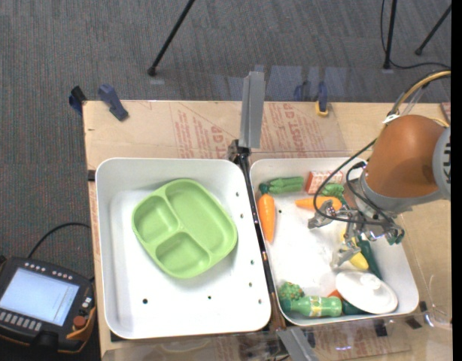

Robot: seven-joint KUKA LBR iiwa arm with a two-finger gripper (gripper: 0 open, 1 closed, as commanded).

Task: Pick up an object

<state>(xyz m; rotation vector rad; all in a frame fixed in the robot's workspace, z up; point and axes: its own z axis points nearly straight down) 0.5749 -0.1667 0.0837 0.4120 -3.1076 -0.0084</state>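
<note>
The right bin [306, 254] holds several toy foods. An orange carrot [267, 215] lies along its left wall, with a green vegetable [284, 185] and a small red box [319, 180] at the back. A white round lid [366, 292], a green bottle [315, 305] and a broccoli piece [290, 289] sit at the front. My gripper [338, 239] hangs low over the middle right of this bin, open, with nothing between its fingers. A yellow piece [359, 262] on a dark green item [369, 260] lies right beside its lower fingertip.
In the left bin [114, 277] rests a light green divided plate [184, 228]. A small orange piece [310, 203] lies just left of the gripper. The arm's orange band [404, 156] covers the right bin's back right corner. A grey divider post [252, 119] stands behind the bins.
</note>
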